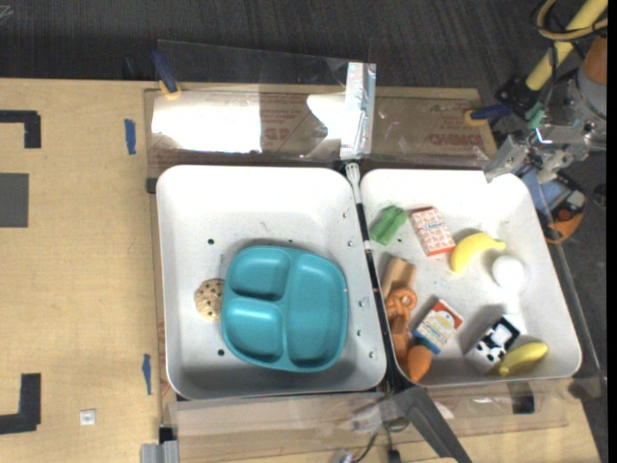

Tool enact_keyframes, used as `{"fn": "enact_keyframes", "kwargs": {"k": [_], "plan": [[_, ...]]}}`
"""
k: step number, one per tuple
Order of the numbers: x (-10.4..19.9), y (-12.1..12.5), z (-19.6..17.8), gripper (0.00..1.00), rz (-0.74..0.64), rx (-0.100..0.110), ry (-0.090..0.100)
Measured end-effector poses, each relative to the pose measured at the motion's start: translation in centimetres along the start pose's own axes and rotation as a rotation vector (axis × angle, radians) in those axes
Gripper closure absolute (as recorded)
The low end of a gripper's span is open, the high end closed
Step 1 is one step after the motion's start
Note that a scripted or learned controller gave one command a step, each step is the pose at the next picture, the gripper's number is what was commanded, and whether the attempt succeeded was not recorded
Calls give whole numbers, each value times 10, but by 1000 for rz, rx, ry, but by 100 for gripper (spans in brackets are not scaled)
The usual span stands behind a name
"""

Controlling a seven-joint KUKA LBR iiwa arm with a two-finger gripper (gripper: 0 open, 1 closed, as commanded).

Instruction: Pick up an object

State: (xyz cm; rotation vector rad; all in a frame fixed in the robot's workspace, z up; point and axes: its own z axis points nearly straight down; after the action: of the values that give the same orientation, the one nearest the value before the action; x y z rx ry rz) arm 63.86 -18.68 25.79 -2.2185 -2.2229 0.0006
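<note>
The right bin [453, 189] holds several small items: a green block [388, 224], a red and white box [431, 231], a yellow banana [475, 251], a white ball [508, 272], a small carton [437, 326], a black and white cube [495, 341] and a yellow fruit [523, 357]. Orange toy pieces [399, 297] lie along that bin's left wall. My gripper [528, 154] hangs over the far right corner of this bin, above its rim, apart from every item and with nothing visibly in it.
The left bin [193, 201] carries a teal divided plate [284, 307] with a cookie [207, 298] beside its left edge. A clear plastic sheet [289, 114] stands behind both bins. Cables and a yellow hose [569, 17] crowd the far right.
</note>
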Motion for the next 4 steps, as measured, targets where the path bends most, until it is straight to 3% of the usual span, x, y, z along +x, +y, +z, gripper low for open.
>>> {"fn": "enact_keyframes", "kwargs": {"k": [1, 2, 3, 4], "plan": [[3, 28, 53, 0, -160, 3, 1], [23, -6, 156, 0, -165, -16, -5], [-8, -38, 161, 0, -107, -23, -3], [-3, -49, 161, 0, -279, -25, -10]]}}
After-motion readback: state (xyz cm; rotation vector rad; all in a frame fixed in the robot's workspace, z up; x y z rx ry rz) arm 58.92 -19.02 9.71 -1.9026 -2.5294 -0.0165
